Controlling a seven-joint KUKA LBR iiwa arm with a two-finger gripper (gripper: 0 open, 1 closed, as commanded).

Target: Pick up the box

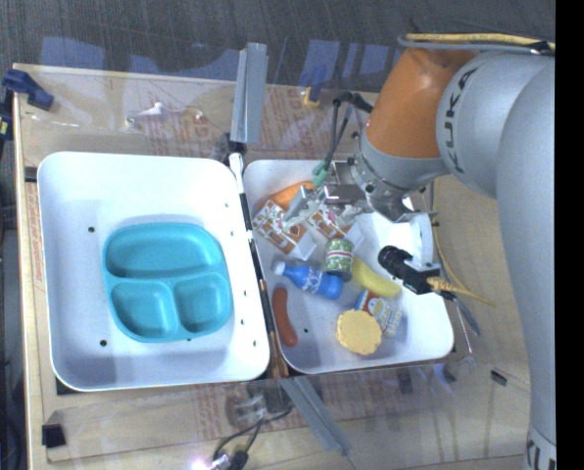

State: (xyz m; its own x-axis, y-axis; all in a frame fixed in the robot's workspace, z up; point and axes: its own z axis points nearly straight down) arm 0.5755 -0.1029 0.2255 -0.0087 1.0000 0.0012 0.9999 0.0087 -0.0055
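Left bin (67, 262): it takes the left half of the frame, white and shallow, with rounded corners.
Tray (167, 280): a blue tray with three compartments lies in the middle of the left bin, flat on the floor of it.
Right bin (424, 336): it stands just beside the left bin, in the centre-right of the frame, and it holds all the small things.
Sausage (285, 317): a red-brown sausage lies along the left wall of the right bin, low in the frame.
Box (275, 222): a small carton with a red and white print, tilted, in the upper left part of the right bin. A second carton (328, 225) of the same print lies just to the right of it. An orange thing (290, 194) shows above them, near the top wall.
Bottle (312, 280): a blue bottle lies on its side below the cartons, near the middle of the bin.
Can (339, 256): a small green can is touching the right end of the bottle.
Gripper (323, 196): it is low over the upper part of the right bin, just above the two cartons. I cannot tell how far the jaws are open, and I see nothing clearly between them.
Cookie (359, 332): a round yellow disc near the bottom wall of the right bin.
Banana (375, 280): a yellow banana lies right of the can, above the cookie.
Arm (468, 116): grey with an orange band, it comes in from the upper right of the frame.
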